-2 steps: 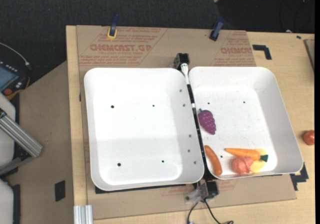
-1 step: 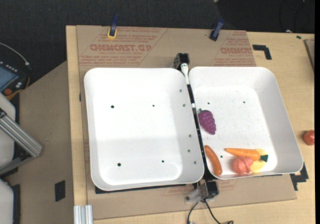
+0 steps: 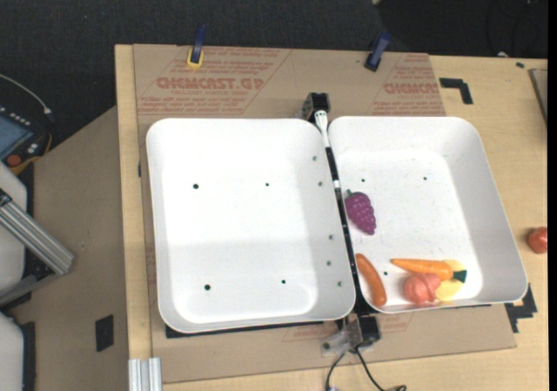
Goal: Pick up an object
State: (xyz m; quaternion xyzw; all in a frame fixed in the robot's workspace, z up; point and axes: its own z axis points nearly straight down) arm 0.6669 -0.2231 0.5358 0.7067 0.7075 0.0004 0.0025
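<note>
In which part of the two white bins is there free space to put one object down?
The left bin shows bare floor from wall to wall. In the right bin, the far half beyond the purple grapes is bare. Its near edge is crowded: red sausage, carrot, pink piece, yellow piece.

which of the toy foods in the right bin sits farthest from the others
The purple grapes, alone by the divider. The sausage, carrot and pink-and-yellow pieces cluster at the bin's near edge.

Bench [image 3: 261,76] bears 2 white bins [image 3: 244,224].
</note>
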